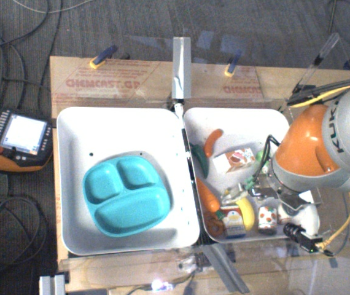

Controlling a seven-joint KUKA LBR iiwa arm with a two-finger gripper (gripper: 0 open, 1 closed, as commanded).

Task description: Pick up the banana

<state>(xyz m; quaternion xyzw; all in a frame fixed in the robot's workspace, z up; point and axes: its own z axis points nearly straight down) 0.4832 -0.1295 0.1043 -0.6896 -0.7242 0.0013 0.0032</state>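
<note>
The banana [246, 213] is a short yellow piece lying near the front edge of the right bin [236, 117], wedged between a small brown-labelled box [231, 220] and a patterned carton [267, 219]. My gripper [253, 188] hangs low in that bin, just behind and above the banana, under the orange wrist band [306, 147]. The gripper's tip is a dark, cluttered shape close to the banana's upper end. Whether it touches the fruit I cannot tell.
In the right bin lie an orange sausage-like piece [212, 141], a green item [199, 159], a carrot [208, 197], a white packet with a red picture [239, 158] and a white object [304, 217]. A teal divided plate [128, 193] sits in the left bin [70, 165].
</note>
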